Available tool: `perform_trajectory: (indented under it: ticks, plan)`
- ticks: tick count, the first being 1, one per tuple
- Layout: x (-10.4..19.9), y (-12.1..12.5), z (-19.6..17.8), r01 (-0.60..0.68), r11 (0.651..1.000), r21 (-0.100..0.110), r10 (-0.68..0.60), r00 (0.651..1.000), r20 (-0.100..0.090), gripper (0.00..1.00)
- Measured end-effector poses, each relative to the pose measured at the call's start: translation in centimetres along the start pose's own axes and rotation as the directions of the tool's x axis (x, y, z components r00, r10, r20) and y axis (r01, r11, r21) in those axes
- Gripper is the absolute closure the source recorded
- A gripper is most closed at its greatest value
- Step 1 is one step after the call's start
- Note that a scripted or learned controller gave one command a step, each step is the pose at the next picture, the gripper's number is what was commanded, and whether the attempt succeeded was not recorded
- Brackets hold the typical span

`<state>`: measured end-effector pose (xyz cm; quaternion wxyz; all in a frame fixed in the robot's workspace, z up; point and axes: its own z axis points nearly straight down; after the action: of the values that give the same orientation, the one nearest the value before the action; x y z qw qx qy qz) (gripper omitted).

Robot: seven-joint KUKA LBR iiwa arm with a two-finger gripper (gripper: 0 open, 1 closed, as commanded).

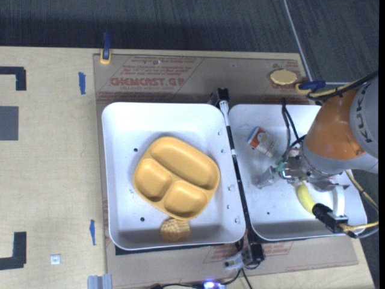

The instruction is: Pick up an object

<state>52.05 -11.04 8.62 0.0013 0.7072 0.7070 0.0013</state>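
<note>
Jaw state cannot be told: the gripper (283, 172) sits low over the right bin (264, 221), seen as a small grey metal assembly at the end of the wrist, and its lower parts are hidden among the parts around it. Nothing can be seen held by it. Just beside the gripper, on its left, lies a crumpled clear plastic piece (263, 178) on the bin floor. Near the bin's upper left lies a small packet with red and blue print (260, 138), tilted. A yellow banana-shaped object (305, 198) lies to the right of the gripper, partly beneath the arm's orange band (332, 130). In the left bin (120, 131), a yellow three-compartment tray (175, 176) rests at the centre, tilted; a tan ridged object (175, 229) lies just below it, near the front wall. Both bins rest on a brown board (180, 77), which lies on the pale wooden bench (48, 161).
</note>
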Motion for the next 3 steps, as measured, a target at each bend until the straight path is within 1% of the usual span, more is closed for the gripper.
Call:
perform_trajectory:
  ticks: [1,2,3]
  plan:
    - [0.6,-4.0,0.0,0.0,1.0,-0.001,0.0,1.0,0.0,0.0]
    - [1.6,-3.9,0.0,-0.001,1.0,-0.002,0.001,1.0,0.002,0.0]
    - [1.8,-1.1,0.0,-0.001,1.0,0.0,0.001,1.0,0.001,0.0]
